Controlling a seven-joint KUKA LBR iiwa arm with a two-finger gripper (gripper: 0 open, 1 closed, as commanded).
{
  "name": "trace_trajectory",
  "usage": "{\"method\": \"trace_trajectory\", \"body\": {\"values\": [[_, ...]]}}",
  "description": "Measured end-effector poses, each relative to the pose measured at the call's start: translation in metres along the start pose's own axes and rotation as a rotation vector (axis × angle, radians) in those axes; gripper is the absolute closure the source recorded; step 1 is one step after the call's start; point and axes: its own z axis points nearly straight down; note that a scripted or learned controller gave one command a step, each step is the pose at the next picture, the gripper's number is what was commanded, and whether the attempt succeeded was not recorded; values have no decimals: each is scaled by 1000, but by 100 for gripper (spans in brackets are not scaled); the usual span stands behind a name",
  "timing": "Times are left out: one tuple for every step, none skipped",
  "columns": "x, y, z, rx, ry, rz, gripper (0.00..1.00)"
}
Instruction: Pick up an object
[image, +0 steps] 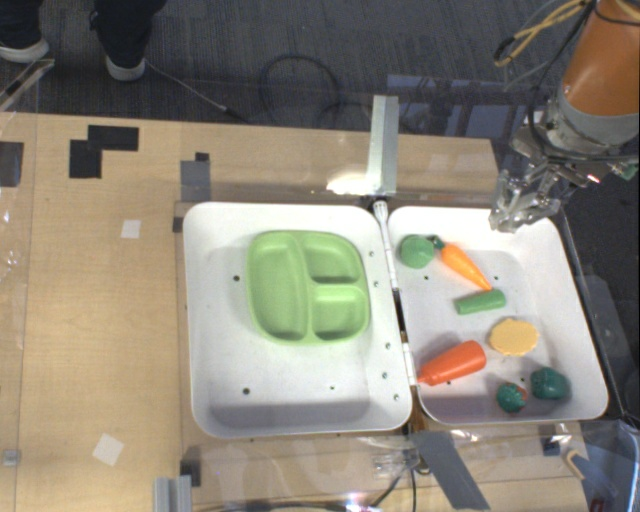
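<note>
Inside right bin (572, 290): two carrots (463, 263), seven toys total.

Bright overhead light, bench glare (350, 183).

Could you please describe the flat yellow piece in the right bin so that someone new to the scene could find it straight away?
Start at the right bin, the one holding the toy food, not the left bin with the green divided plate. Look toward its lower right part, just right of the large orange carrot and below the green stick. The yellow disc is the only yellow thing there, flat and round.
</note>
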Motion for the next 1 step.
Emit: {"method": "trace_trajectory", "body": {"values": [[90, 42, 156, -14, 6, 151, 100]]}}
